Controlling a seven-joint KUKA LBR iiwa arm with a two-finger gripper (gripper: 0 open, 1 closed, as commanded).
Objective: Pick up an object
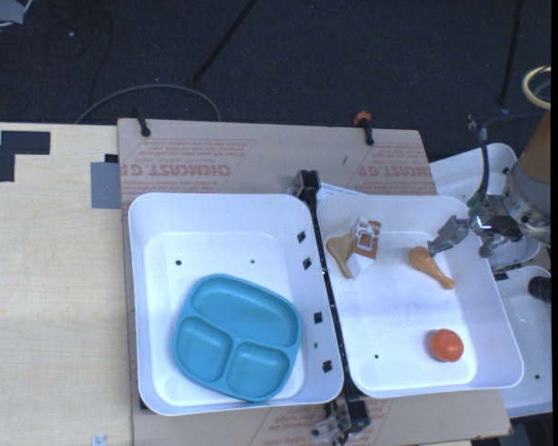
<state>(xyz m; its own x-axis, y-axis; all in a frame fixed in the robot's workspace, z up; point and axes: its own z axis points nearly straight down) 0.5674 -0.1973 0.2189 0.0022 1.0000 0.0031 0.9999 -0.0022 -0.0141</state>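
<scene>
1. Nearest the lens sits the left bin, shallow white plastic, holding a blue divided plate — smooth, matte, three compartments, the largest thing on the bench apart from the bins.
2. Right bin, same white plastic, carries the small things the pick concerns.
3. Arm's gripper hangs over that bin's upper right corner, reaching in from the right; its two fingers stand apart with nothing between them.
4. Tan drumstick-shaped toy lies just below and left of the fingertips, the closest candidate — its long axis runs from upper left to lower right.
5. Tan piece with a white-and-brown scrap lies further left, near the divider.
6. Orange ball, round and smooth, rests well below the gripper.
</scene>
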